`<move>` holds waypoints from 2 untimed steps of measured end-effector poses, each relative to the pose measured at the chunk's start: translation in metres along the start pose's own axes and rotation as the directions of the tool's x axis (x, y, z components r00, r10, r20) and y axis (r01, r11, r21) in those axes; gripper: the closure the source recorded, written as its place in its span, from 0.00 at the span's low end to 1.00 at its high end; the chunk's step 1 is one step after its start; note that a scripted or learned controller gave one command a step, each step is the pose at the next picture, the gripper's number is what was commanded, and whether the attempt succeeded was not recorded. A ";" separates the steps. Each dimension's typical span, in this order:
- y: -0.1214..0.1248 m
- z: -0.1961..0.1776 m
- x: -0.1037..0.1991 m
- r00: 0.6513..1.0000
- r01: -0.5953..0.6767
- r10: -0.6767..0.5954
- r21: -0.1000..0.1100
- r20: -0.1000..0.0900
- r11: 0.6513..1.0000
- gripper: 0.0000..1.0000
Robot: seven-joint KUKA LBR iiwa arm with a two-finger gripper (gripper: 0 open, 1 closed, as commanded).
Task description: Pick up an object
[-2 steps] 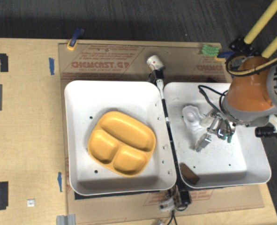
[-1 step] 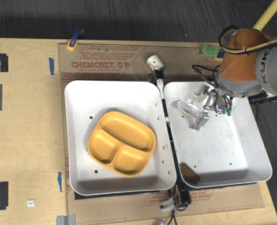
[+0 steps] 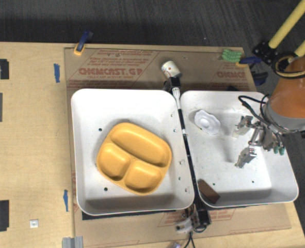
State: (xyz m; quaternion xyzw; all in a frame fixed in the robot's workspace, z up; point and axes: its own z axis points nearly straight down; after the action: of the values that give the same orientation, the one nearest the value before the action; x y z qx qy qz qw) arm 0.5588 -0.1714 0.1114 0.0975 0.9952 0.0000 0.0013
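Fingers (image 3: 245,141) spread apart — nothing between them — above right bin (image 3: 281,190) floor.

Bright, even light; soft shadows

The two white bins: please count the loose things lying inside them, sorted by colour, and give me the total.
Yellow: 1, the divided plate in the left bin.
Clear or whitish: 1, the small plastic piece in the right bin.
Dark brown: 1, the small flat block at the right bin's near-left corner.
Total: 3
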 end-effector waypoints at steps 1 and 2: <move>0.007 0.023 -0.033 1.000 0.022 -0.022 -0.001 0.003 1.000 0.00; 0.017 0.028 -0.094 0.941 0.337 -0.337 -0.004 -0.019 0.941 0.00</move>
State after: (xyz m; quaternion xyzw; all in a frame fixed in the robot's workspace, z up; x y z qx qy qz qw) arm 0.6546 -0.1728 0.0836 -0.0742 0.9972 0.0010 -0.0081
